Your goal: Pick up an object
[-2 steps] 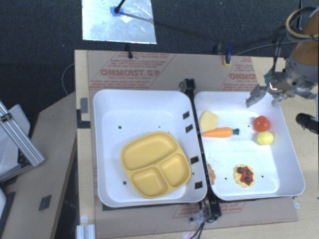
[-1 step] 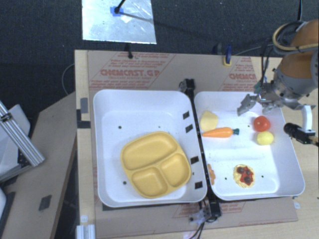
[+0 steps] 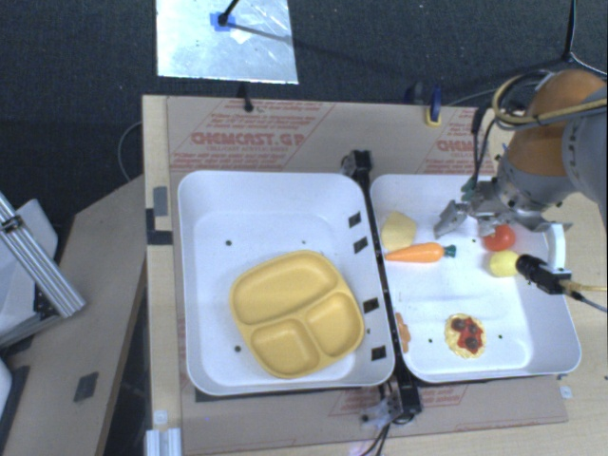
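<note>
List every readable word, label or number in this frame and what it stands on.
"CHEMCAST GP", red print, upside down, on the protective film of the board behind the left bin.
More red print of the same kind on the board near its right rear: too blurred to read.
Nothing readable on the bins, the yellow tray or the toy food.

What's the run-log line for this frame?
task: pick up an object | gripper: over right bin, by red tomato, nothing visibly held | carrot: in bin | yellow tray: left bin
</note>
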Robot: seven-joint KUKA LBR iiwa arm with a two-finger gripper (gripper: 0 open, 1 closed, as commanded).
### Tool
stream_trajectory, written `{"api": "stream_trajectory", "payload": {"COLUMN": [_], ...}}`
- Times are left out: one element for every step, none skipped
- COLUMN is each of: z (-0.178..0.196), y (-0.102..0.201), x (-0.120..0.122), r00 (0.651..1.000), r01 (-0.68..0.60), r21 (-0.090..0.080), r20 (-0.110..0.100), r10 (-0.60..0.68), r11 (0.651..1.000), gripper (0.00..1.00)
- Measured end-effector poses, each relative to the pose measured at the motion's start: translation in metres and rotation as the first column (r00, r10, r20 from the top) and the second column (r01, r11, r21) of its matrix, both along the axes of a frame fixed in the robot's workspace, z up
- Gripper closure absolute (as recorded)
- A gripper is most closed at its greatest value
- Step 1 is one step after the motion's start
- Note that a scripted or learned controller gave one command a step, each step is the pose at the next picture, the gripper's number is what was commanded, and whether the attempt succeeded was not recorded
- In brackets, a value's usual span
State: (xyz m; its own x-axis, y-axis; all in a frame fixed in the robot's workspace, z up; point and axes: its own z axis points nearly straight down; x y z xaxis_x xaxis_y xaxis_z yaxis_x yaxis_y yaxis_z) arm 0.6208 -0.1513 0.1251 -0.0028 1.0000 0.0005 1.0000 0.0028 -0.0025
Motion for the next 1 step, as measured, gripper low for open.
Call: {"api": "stream_trajectory", "payload": {"z": [0.0146], "y": [-0.0008], "x": [0.002], "r00": [1.0], "r01": [0.0], "r21": [-0.002], "r20": [0.007], "r10": [0.0], "r11": [1.0], "gripper": [1.0]}}
